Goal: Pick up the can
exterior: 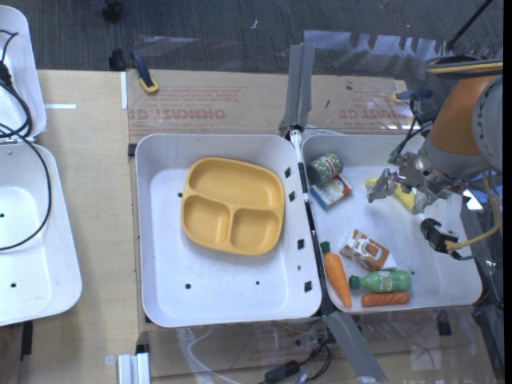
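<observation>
The can, green with a pale label, lies on its side in the upper left corner of the right bin, close to the divider between the two bins. Just below it and touching or nearly touching rests a small flat packet with blue, white and red print. The end effector hangs over the upper right part of the same bin, reaching in from the right on the grey arm with its orange band; its dark fingers point left toward the can but remain apart from it, and whether they are spread or closed cannot be told at this angle. A yellow object lies partly hidden beneath the wrist. Lower in the bin sit a brown and white carton, a green bottle on its side, a carrot along the left wall, and a second orange vegetable just under the bottle. The left bin holds a yellow divided plate with three compartments. Both bins rest on a tan worktop.
</observation>
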